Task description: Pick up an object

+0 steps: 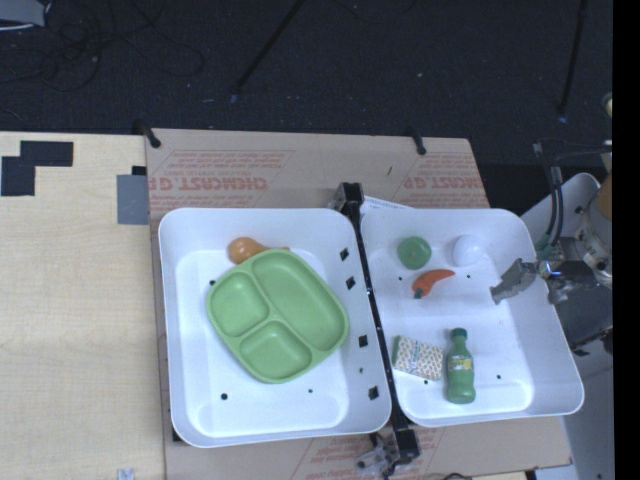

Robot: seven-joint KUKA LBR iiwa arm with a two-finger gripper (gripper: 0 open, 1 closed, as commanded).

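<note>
The right bin (540, 393) holds a green round lid-like piece (413, 252), a white ball (466, 249), a red-orange chili pepper (432, 281), a green bottle (459, 366) lying near the front, and a small patterned packet (417, 358). My gripper (512, 283) reaches in from the right edge and hangs over the right side of this bin, right of the pepper and ball. Nothing shows between its fingers.
The left bin (190, 388) holds a green divided plate (277, 314) with an orange piece (243, 249) behind it. Both bins rest on a cardboard sheet (260, 173); a black divider (365, 308) runs between them.
</note>
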